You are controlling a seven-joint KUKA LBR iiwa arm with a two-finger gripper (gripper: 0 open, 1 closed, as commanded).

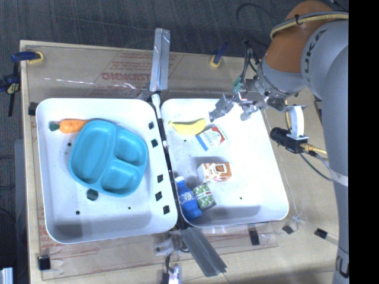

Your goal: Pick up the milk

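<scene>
A small white milk carton with red and blue print lies on its side in the upper part of the right bin, just right of a yellow banana. My gripper hovers over the bin's far edge, up and to the right of the carton and apart from it. Its fingers are spread open with nothing between them. A second white carton with orange-brown print lies lower in the same bin.
A blue bottle and a green can sit near the right bin's front left corner. The left bin holds a blue divided plate and a carrot. A black cable connector hangs near the right rim.
</scene>
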